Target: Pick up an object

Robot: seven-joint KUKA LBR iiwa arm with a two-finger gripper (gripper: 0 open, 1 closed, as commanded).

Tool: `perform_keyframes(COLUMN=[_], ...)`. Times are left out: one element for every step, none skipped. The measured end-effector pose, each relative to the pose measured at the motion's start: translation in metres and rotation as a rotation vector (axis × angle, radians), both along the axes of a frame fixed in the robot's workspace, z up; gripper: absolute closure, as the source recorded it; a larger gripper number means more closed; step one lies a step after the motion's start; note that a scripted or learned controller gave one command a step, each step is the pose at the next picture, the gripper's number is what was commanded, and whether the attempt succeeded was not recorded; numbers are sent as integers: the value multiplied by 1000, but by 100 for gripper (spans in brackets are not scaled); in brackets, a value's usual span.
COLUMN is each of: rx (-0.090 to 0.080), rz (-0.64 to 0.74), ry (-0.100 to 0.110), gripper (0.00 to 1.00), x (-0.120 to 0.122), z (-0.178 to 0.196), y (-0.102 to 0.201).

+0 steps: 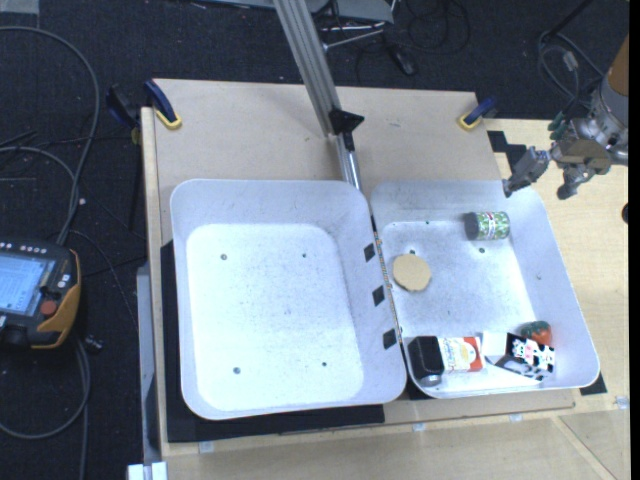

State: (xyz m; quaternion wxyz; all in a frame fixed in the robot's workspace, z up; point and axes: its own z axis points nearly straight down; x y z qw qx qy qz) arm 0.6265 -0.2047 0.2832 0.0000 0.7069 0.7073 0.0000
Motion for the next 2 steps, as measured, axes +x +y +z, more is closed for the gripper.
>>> perform_keyframes(rx=[0,1], rz=[1,-50], ry=[-1,0], gripper=[100,100], x=[0,42], z=[10,3], y=[0,29])
